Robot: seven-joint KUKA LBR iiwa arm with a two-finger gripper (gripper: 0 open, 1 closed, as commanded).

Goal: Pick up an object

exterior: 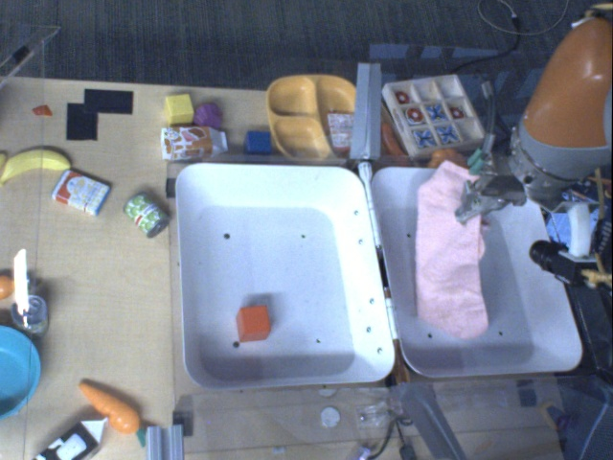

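Pink cloth [448, 257] is what I take as my target: it lies lengthwise in the right bin [536, 348], running from the far wall down toward the near half, rumpled and soft. My gripper [476, 199] sits low over the cloth's upper right edge, by the far part of that bin, and from this slanted view I cannot tell how wide the fingers stand or whether any fabric is caught between them, so I will not count it as held. The other candidate, an orange block [254, 322], rests alone in the near part of the left bin [206, 257], well apart from the arm, so I judge the cloth to be the sensible choice. To do this grasp well, I would come straight down on a raised fold rather than on a flat stretch, since flat fabric tends to slide out from under the tips. I would keep the tips clear of the bin's far wall and aim a little inward toward the cloth's middle line, where it looks thickest. After closing, I would lift slowly and watch whether the cloth's lower end drags and rises; if it lies unmoved, the pinch missed. The main risk, as I see it, is nipping only a thin edge that slips free during the lift.
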